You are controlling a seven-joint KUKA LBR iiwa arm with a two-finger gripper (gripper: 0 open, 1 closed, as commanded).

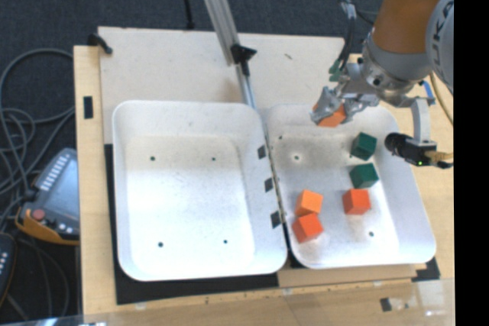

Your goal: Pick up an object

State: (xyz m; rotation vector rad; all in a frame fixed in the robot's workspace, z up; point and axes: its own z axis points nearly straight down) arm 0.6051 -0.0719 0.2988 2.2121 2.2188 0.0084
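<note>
The pincer (333, 112) is hanging above the far end of the right bin (405, 240), and an orange block (332, 118) is showing between its fingertips — it is closing on that block, which is sitting tucked right under the fingers rather than off to any side. The block is looking small, bright orange and roughly cubic, only partly visible, raised clear of the other blocks — two green and three orange — lying nearer the bin's front.

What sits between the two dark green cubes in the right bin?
Nothing: in the camera view, bare white bin floor separates the upper green cube from the lower green cube.
</note>
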